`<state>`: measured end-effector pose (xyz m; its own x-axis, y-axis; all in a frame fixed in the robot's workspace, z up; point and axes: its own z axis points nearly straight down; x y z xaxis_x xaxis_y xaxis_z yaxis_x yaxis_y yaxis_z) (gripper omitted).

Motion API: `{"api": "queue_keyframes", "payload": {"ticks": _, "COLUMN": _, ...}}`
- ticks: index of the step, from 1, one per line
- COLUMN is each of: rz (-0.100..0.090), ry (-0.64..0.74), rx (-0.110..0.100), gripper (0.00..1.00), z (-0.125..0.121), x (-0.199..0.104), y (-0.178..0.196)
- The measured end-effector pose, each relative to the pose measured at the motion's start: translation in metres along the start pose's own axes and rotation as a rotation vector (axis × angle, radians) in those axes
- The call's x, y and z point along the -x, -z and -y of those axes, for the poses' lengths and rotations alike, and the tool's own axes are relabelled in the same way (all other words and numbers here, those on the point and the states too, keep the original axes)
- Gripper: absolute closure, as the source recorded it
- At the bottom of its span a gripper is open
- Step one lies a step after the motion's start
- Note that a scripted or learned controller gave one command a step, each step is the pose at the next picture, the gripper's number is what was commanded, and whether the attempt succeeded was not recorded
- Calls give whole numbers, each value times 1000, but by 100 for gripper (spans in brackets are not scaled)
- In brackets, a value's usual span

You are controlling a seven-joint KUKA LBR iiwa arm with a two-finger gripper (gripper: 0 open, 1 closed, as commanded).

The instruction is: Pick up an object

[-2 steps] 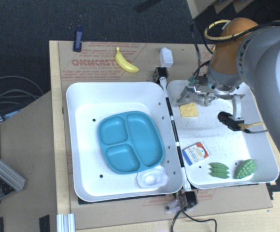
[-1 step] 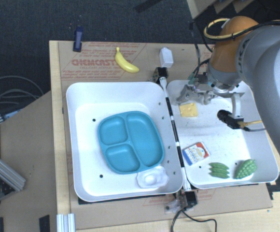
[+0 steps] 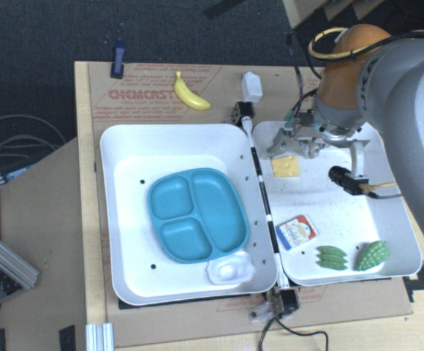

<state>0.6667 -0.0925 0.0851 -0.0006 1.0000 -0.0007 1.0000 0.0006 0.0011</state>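
Just below the gripper (image 3: 297, 142), a flat pale-yellow square block (image 3: 286, 167) lies unheld; finger state unclear

Both white bins (image 3: 124, 196) look like smooth, faintly glossy plastic, as do the blue divided plate (image 3: 196, 214) and yellow banana (image 3: 188, 93), while the bench (image 3: 153, 86) beneath looks like matt, printed brown cardboard.
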Motion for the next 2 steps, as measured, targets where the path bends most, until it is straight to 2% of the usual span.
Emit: {"api": "queue_keyframes", "payload": {"ticks": 2, "rz": 1, "ry": -1, "rx": 0, "gripper": 0, "z": 0, "x": 4, "y": 0}}
